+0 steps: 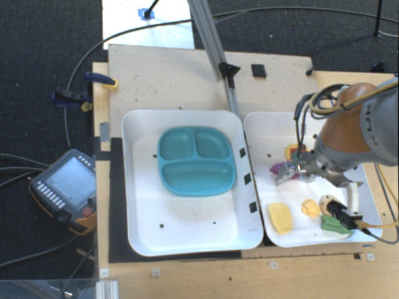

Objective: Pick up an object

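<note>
2 white bins sat side by side: the left bin [140,229] carried 1 teal divided plate [196,161]. The right bin [265,126] carried 2 yellow pieces (1 [280,218] near its front-left corner), 1 green piece [335,225], and the gripper [290,170] over a purple object [277,166]; its opening couldn't be judged.

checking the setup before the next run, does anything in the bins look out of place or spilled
Nothing stands out. The teal divided plate lies flat in the left bin. In the right bin, the yellow block, a small yellow piece and a green item lie loose near the front, none spilled over the rim.
</note>
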Motion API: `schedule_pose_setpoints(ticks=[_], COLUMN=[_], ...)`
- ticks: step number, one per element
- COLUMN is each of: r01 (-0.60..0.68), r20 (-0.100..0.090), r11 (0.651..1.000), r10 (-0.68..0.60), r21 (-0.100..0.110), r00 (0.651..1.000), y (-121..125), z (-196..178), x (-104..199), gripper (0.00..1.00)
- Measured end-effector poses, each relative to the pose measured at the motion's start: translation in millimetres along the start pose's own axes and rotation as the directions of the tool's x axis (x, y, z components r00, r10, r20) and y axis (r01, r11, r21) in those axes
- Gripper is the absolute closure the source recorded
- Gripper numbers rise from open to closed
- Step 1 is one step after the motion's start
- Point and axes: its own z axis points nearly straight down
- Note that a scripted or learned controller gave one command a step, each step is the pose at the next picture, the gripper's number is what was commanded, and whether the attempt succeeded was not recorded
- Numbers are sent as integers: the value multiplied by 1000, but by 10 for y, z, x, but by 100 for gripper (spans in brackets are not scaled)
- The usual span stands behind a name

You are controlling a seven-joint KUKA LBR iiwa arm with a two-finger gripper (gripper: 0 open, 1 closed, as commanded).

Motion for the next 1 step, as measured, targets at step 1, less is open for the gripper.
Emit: schedule_pose_setpoints(ticks=[1], r01=[1], r20=[1], r11=[1000], r10=[-1], r21=[-7], r00=[1000], y=[24], z=[-141], x=[0], gripper=[100])
